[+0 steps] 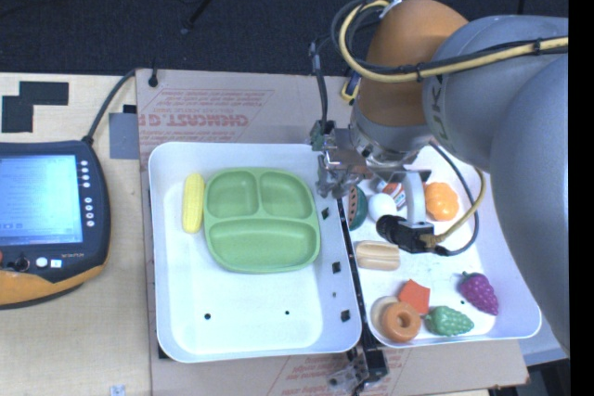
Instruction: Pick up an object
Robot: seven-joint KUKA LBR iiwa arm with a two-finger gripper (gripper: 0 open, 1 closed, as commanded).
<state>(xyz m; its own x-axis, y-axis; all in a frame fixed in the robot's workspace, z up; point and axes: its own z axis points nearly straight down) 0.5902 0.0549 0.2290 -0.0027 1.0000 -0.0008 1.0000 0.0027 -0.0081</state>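
Observation:
My gripper (336,176) hangs over the ridge between the two bins, near their back edge, just above a watermelon slice (355,207). A white egg (381,205) and an orange fruit (441,199) lie right beside it in the right bin (520,311). Nearer the front of that bin are a tan bun (377,255), a donut (401,321), a red-orange piece (415,295), a green fruit (449,321) and purple grapes (479,292). The arm hides the back of this bin.
The left bin (241,325) holds a green divided plate (262,220) and a yellow corn cob (192,202) on the plate's left. A control pendant (42,218) lies on the bench left of the bins.

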